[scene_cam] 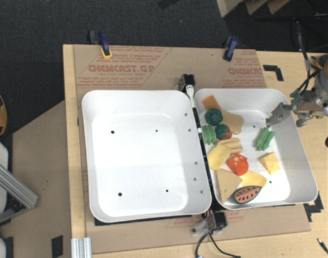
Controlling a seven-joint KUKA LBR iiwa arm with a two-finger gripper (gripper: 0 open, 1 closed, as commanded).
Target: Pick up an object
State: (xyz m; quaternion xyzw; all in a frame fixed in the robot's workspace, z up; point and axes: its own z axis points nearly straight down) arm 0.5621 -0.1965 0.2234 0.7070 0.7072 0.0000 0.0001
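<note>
The right bin (300, 165) holds several toy foods: an orange block (210, 102), a dark green round piece (213, 116), a green ridged piece (209, 135), a green vegetable (264, 138), a red pepper (238, 164), a yellow cheese cube (269, 163) and a watermelon slice (245, 193). My gripper (289, 117) hangs over the bin's upper right corner, open, with nothing between its fingers. One fingertip (275, 116) sits just above and right of the green vegetable, apart from it.
The left bin (99, 144) lies beside the right one, and a black clip (187, 82) sits at the top of their shared rim. Blue clamps (104, 43) (230, 47) hold the cardboard base. The arm's wrist (319, 98) enters at the right edge.
</note>
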